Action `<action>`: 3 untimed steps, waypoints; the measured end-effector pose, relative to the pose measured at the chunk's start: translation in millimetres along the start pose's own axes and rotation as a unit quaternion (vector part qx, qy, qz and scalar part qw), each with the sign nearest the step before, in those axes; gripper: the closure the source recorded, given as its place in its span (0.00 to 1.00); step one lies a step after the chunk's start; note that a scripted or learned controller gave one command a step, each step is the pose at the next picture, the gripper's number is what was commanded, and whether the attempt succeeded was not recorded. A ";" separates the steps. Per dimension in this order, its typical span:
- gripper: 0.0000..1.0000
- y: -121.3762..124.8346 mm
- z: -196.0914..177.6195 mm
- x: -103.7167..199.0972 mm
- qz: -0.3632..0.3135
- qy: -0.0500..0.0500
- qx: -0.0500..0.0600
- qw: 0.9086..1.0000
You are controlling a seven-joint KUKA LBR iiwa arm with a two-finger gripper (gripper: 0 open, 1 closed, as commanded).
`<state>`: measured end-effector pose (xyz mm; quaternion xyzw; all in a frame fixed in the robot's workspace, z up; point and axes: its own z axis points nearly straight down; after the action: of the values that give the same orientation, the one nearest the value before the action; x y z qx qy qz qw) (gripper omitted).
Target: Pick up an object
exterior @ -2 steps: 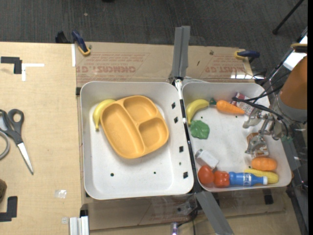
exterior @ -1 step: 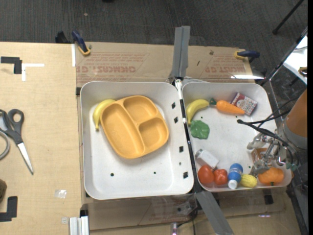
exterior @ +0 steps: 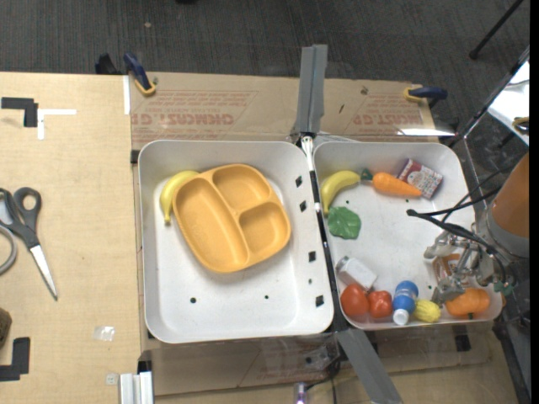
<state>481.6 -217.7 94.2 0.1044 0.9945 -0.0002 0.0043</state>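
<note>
My gripper point(exterior: 456, 274) hangs low over the right bin's point(exterior: 383, 242) near right corner, on the grey arm coming in from the right. Just below it lies an orange fruit point(exterior: 469, 302), partly covered by the gripper, and I cannot tell whether they touch. Along the bin's front edge sit a yellow lemon point(exterior: 428, 311), a blue and white bottle point(exterior: 404, 298) and two red tomatoes point(exterior: 365, 302). A white block point(exterior: 357, 271) lies to the left of the gripper. At the back are a banana point(exterior: 335, 187), a carrot point(exterior: 394, 185), a red packet point(exterior: 420, 177) and a green piece point(exterior: 344, 222).
The left bin point(exterior: 168, 301) holds an orange divided plate point(exterior: 232, 217) with a second banana point(exterior: 174, 192) beside it. Scissors point(exterior: 30, 236) lie on the wooden bench at far left. Black cables point(exterior: 446, 213) cross the right bin above the gripper.
</note>
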 end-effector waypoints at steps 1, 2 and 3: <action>0.00 4.0 1.4 2.6 -0.079 0.002 0.000 0.997; 0.00 88.0 2.2 21.9 -0.125 0.003 -0.001 0.992; 0.00 52.7 1.3 -29.8 -0.167 0.002 0.000 0.986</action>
<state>521.7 -172.4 93.1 -0.0629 0.9980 -0.0006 0.0026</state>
